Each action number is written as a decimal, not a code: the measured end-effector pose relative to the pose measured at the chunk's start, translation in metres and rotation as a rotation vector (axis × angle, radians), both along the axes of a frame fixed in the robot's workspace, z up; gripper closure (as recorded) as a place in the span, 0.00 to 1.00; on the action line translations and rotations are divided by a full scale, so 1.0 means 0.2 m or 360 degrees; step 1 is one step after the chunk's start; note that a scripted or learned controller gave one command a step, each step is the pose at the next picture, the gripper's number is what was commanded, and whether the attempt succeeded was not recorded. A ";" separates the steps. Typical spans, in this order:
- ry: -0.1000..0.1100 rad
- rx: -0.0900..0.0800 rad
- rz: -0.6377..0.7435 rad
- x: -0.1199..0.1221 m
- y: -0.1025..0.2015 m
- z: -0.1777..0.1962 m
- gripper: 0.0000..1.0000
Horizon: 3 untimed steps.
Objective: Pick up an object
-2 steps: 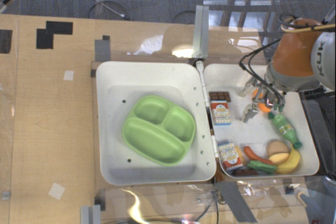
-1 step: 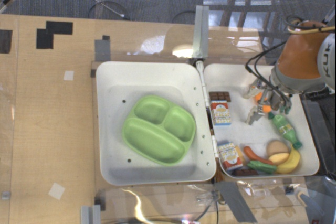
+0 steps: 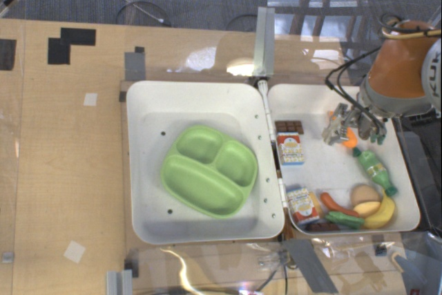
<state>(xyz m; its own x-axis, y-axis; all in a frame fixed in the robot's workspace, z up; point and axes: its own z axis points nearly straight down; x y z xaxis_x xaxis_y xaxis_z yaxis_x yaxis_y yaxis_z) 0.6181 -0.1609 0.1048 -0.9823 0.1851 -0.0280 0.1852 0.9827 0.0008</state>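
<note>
Bench (image 3: 62, 169) of pale wood seen from above, carrying two shallow white bins side by side. Left bin (image 3: 148, 217) holds a green divided plate (image 3: 209, 169) with three sections, lying flat near its centre. Right bin (image 3: 311, 97) holds a scatter of small items: a dark chocolate bar (image 3: 289, 126) and a small carton (image 3: 291, 148) against its left wall, another small box (image 3: 302, 204) in the near left corner, a red sausage-like piece (image 3: 334, 204), a dark green vegetable (image 3: 343, 218), a yellow banana (image 3: 382, 213) and a tan rounded item (image 3: 364, 194) along the near edge, and a green bottle (image 3: 374, 169) lying on its side toward the right.

Grey arm with an orange band (image 3: 402, 69) reaches in from the right, its tool (image 3: 340, 131) low over the far part of the right bin. A small orange object (image 3: 351, 139) sits just beside the tool's fingers; whether they are spread, closed or gripping anything cannot be told from this angle.
</note>
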 end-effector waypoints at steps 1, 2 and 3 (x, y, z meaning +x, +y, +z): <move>0.0005 0.0010 -0.0187 0.19 0.28 0.64 1.00; 0.0025 0.0010 -0.0194 0.18 0.27 0.60 0.00; 0.0038 0.0015 -0.0611 0.20 0.08 -0.07 0.00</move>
